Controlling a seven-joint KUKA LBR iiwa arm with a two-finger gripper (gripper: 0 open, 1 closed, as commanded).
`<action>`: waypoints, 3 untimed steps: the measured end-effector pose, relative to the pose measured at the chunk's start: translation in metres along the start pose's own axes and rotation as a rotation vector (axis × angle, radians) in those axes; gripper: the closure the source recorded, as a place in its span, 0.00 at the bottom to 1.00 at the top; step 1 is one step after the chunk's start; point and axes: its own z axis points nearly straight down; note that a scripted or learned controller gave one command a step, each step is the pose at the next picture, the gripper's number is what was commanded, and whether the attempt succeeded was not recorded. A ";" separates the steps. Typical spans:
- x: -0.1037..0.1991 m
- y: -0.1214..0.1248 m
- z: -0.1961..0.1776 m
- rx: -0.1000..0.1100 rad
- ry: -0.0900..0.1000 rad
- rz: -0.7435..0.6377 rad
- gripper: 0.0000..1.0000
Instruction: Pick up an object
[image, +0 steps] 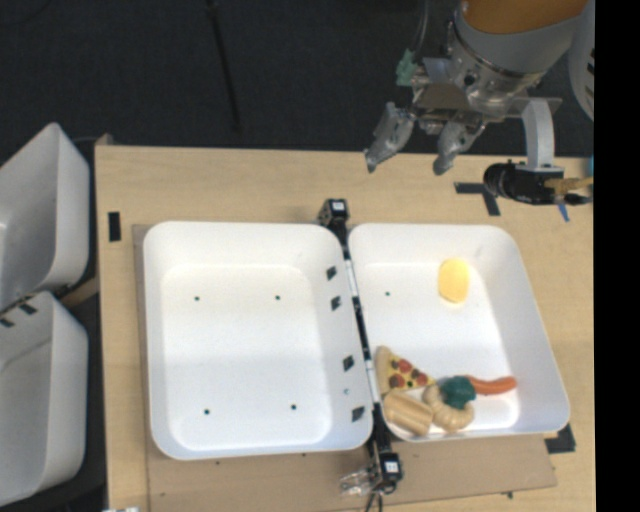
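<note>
Yellow lemon-shaped object (454, 281) lies alone in the upper part of the right bin (520, 300). Pizza slice (400, 373), bread pieces (412, 411) and carrot (478, 387) cluster at its near edge. Claw (414, 152) hangs spread, gripping nothing, above the worktop (230, 185) beyond the bins.

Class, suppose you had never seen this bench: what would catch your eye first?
Probably the yellow lemon-like object, alone in the right bin. Next, the toy food pile in that bin's near-left corner, with a pizza slice and a carrot. Above the bench's far edge hangs the pincer, fingers spread.
</note>
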 end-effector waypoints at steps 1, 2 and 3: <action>0.063 -0.062 -0.105 -0.017 0.006 -0.013 0.00; 0.061 -0.029 -0.010 -0.005 0.002 -0.003 0.00; 0.114 -0.056 -0.104 -0.017 0.006 -0.012 0.00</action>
